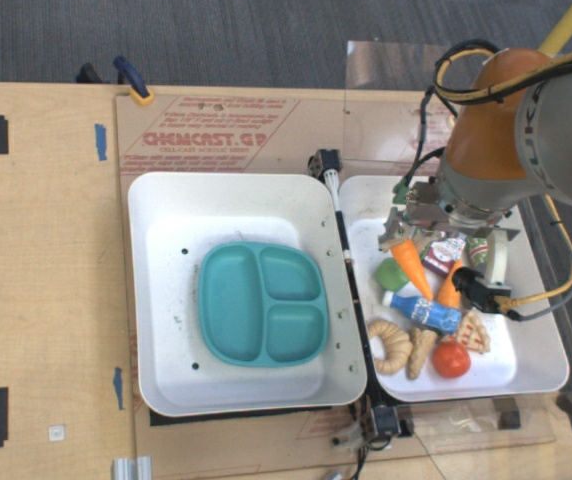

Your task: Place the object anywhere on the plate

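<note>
Two shallow white bins sit side by side: the left bin (156,268) carries the teal three-compartment plastic plate (262,303), bare and waiting, while the right bin (536,368) is crowded with toy food; the gripper (436,226) hangs low over that heap, near an orange toy carrot (411,266). Whether its claw is released or clenched I cannot tell, and nothing visibly sits in it; which piece is the object to move is likewise unclear, with a blue tube (428,313), a red tomato (451,359) and tan pastries (398,346) packed close around, likely hampering a clean pick.

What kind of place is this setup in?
Probably a robotics lab or test cell: a grey arm reaches over two white bins on a cardboard-covered bench, one holding a teal plate, the other toy food such as a carrot.
</note>
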`<state>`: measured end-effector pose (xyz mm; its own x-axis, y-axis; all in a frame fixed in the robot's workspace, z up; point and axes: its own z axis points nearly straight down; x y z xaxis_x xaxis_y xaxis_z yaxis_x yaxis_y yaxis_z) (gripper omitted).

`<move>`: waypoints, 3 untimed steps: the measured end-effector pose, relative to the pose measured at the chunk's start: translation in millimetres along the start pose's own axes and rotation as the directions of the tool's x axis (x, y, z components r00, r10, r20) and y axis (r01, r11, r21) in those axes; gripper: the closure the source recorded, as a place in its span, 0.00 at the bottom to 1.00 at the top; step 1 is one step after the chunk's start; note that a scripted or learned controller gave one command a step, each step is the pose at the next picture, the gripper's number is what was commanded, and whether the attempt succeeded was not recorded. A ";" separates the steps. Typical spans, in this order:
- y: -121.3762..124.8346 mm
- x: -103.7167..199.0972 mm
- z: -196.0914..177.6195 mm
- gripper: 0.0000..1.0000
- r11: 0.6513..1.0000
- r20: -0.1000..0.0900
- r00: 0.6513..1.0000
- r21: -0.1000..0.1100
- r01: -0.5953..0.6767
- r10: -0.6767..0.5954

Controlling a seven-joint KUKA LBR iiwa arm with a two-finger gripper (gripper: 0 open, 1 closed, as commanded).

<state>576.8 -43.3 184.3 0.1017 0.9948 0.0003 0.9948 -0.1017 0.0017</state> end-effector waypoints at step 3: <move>13.7 68.6 -24.6 0.00 0.993 0.001 0.993 0.002 -0.120 0.120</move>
<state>597.4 23.6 208.9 0.2203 0.9754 -0.0006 0.9754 -0.2203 0.0000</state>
